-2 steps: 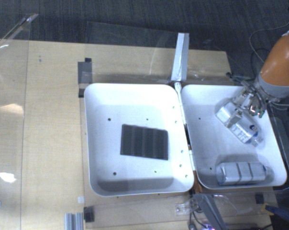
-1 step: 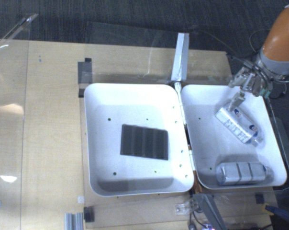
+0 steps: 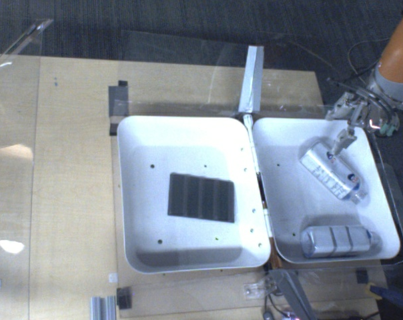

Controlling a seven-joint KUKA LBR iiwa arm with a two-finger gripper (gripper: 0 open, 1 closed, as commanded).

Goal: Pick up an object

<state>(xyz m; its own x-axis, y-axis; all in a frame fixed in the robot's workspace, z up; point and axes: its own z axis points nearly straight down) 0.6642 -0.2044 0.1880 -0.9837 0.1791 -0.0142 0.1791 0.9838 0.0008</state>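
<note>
In the right bin (image 3: 281, 179) lie two objects. A silvery oblong packet (image 3: 331, 172) lies at a slant in the upper middle. A grey ribbed block (image 3: 337, 240) rests near the front wall. A black ribbed rectangular pad (image 3: 201, 197) lies flat in the middle of the left bin (image 3: 141, 179). My gripper (image 3: 342, 141) reaches in from the upper right, below the orange band (image 3: 398, 59), and its tip hangs over the upper end of the silvery packet. Nothing shows as held.
A metal post (image 3: 251, 79) stands behind the seam between the bins. Cables (image 3: 361, 55) trail at the back right. Wooden bench (image 3: 55, 179) spreads to the left of the bins under a clear sheet.
</note>
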